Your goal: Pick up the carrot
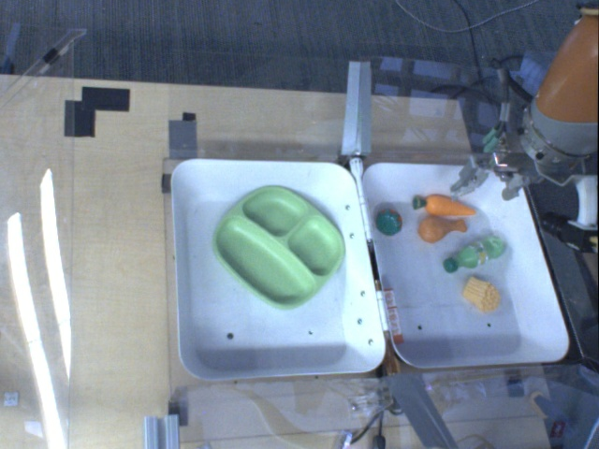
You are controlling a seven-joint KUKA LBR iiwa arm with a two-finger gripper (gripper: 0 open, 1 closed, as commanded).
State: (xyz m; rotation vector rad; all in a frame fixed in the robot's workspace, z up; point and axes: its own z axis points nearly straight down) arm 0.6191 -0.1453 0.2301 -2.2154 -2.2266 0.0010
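Observation:
The carrot (445, 206), orange with a small green top at its left end, lies on its side in the upper middle of the right bin (524, 335). My gripper (489, 183) hangs over the bin's upper right part, just up and to the right of the carrot's tip. Its two fingers (467, 179) are spread apart with nothing between them. The arm's orange band (573, 78) rises toward the top right corner.
Around the carrot lie a small orange fruit (430, 230), a dark green ball (388, 221), a green bottle (474, 253) and a yellow corn piece (481, 294). The left bin (201, 344) holds a green divided plate (279, 244). A metal divider (357, 110) stands between the bins.

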